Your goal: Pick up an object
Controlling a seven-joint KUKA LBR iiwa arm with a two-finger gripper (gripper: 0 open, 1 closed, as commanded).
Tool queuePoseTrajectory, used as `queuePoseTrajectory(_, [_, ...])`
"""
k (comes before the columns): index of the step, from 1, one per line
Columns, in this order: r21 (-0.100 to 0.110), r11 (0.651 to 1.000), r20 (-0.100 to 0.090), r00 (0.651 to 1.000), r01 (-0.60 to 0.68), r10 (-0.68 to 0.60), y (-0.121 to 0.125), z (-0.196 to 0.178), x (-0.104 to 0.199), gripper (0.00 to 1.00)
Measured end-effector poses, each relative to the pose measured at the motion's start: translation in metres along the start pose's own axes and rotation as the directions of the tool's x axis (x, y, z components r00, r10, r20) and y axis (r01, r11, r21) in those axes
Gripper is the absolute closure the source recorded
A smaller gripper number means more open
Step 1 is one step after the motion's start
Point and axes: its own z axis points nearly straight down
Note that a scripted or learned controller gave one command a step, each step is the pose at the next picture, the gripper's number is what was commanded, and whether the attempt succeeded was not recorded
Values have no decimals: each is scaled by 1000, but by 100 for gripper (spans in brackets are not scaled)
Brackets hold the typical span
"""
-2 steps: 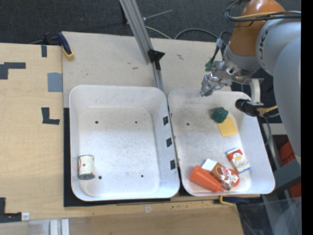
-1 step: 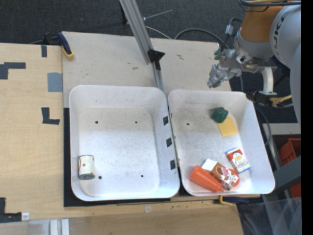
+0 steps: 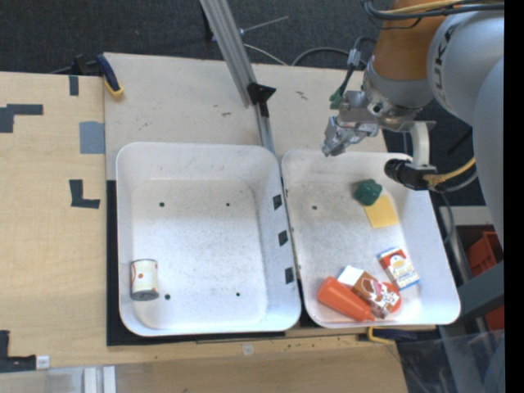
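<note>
The grey arm with its orange band reaches in from the right and ends in the gripper, which hangs over the far rim of the right bin; whether its fingers are spread or closed cannot be told from this angle, and nothing shows between them; the left bin lies to the gripper's left and nearer the camera; below the gripper, at the right bin's near end, an orange bottle lies on its side, touching a brown packet; a yellow block sits below and right of the gripper, just beside a dark green lump, the thing nearest the gripper; a small red and white carton lies near the brown packet; a small can lies well apart, far down-left, in the left bin's near corner.
</note>
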Motion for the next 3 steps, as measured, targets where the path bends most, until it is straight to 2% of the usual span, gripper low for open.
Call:
queuePoseTrajectory(2, [3,1000,1,1000,0,0,-16,20,93,100])
queuePoseTrajectory(3, [1,1000,0,1000,2,-2,-27,12,150,100])
